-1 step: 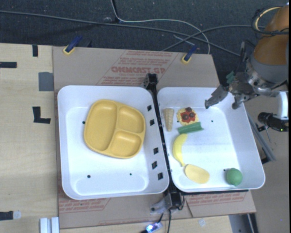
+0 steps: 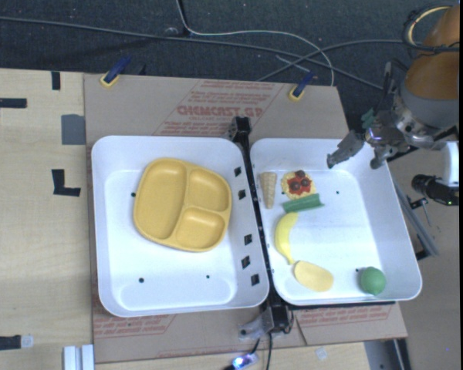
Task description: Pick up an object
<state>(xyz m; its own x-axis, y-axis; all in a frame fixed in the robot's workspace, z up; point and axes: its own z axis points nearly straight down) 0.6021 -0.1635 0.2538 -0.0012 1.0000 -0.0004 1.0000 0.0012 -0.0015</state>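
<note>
Yellow banana [image 2: 285, 236] beside green strip [image 2: 302, 203], under open, empty end effector [image 2: 359, 154].

arm [image 2: 436, 60] cut off at right edge; small red-topped item [image 2: 299, 183] too small to identify.

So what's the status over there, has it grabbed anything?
End effector open, nothing between its fingers, above right bin's far corner. Toy food untouched, banana included. Nothing in the way.

I see my grey arm with its orange band reaching in from the right, two-finger gripper [image 2: 360, 155] spread open, holding nothing.
</note>
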